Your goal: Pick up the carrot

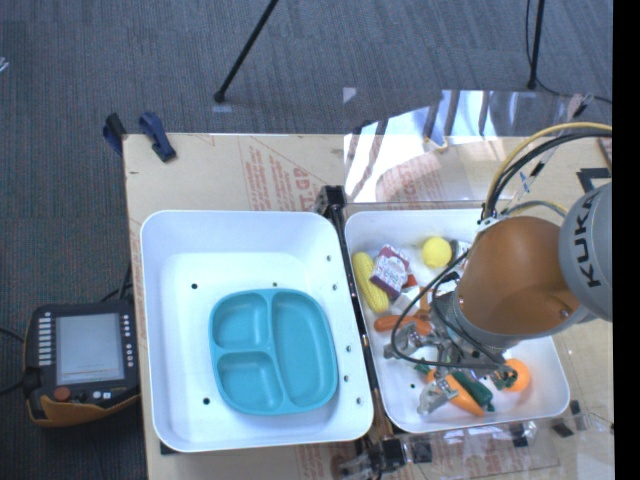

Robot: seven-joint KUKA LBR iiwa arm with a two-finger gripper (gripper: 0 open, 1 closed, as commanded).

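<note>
In the right bin (pixel 556 404), the carrot (pixel 462 400) lies near the front wall, orange with a green leafy end (pixel 483 394) pointing right. My gripper (pixel 438 376) hangs low over it, under the arm's orange band (pixel 510 276), and part of the carrot is hidden beneath it. I cannot make out whether the gripper touches the carrot.
The right bin also holds a corn cob (pixel 368 280), a yellow ball (pixel 436 251), a dark red packet (pixel 392 268), a small orange piece (pixel 387 322) and an orange round thing (pixel 517 375). In the left bin (pixel 170 258) lies a blue divided plate (pixel 272 350).
</note>
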